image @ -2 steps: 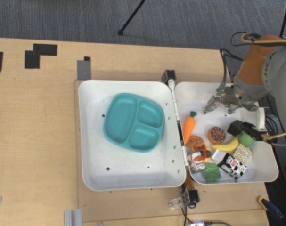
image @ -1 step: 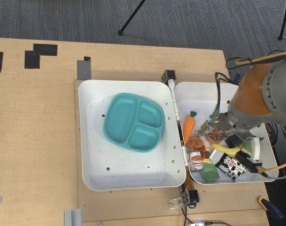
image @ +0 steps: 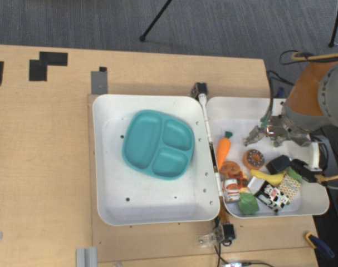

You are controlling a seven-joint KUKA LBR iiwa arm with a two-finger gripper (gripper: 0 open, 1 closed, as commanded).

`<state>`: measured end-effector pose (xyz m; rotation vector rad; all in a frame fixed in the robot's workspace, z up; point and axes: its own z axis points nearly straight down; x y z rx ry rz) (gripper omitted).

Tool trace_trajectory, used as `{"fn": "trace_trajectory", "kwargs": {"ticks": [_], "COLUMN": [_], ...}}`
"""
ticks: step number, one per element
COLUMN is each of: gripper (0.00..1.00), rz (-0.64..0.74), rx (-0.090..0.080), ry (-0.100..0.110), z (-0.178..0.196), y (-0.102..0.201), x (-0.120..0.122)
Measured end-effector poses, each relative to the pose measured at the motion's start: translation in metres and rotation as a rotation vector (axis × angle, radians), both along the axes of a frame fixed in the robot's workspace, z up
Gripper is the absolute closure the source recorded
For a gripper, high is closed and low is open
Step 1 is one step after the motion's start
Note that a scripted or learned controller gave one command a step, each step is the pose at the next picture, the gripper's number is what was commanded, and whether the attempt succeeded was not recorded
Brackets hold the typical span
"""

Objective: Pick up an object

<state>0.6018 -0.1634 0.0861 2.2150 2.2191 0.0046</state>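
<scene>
Two-finger metal gripper [image: 261,133] over right shallow white bin [image: 235,111], fingers splayed and released, nothing between them; candidate toys heaped just below, round brown doughnut [image: 254,159], orange plastic carrot [image: 223,151], yellow banana [image: 267,176]; likely risks: closing on bare floor, or nudging crowded neighbours aside.

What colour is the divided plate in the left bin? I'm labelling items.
Teal divided plate, clear in the camera view.

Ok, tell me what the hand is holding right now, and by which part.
Nothing is held. The hand hangs open over bare floor of the right bin, its fingers spread with nothing between them, above the round orange disc.
</scene>
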Motion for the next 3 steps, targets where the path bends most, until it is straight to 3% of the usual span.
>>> {"fn": "trace_trajectory", "kwargs": {"ticks": [1,2,3], "gripper": [0.00,0.00,0.00], "rz": [0.000,0.003,0.003], "rx": [0.001,0.000,0.001], "ry": [-0.002,0.000,0.000], "z": [0.001,0.000,0.001], "y": [0.036,-0.002,0.038], "x": [-0.064,-0.015,-0.024]}}
